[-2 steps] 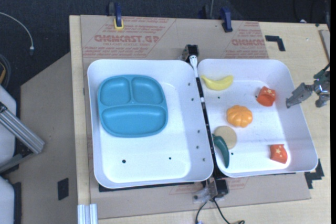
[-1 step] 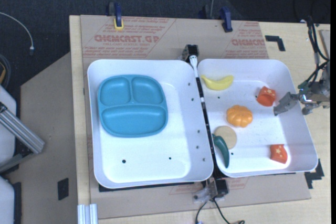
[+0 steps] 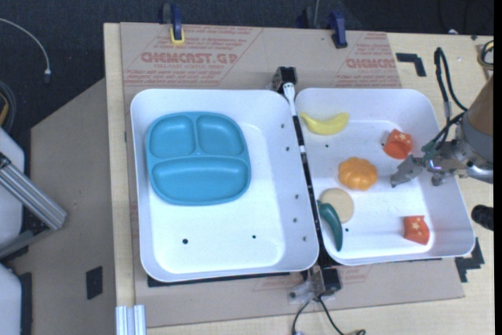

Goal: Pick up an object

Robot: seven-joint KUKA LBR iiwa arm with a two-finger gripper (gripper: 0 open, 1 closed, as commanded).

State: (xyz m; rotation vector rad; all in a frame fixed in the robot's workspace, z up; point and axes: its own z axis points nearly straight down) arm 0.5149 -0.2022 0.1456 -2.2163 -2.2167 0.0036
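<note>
Even overhead light; white bins (image 3: 220,247) bright, mild glare. Soft short shadows. Slightly soft focus, corners dimmer.

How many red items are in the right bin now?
2. One red item lies near the bin's far right part, beside the gripper. The other red item lies near the front right corner. None looks hidden.
</note>
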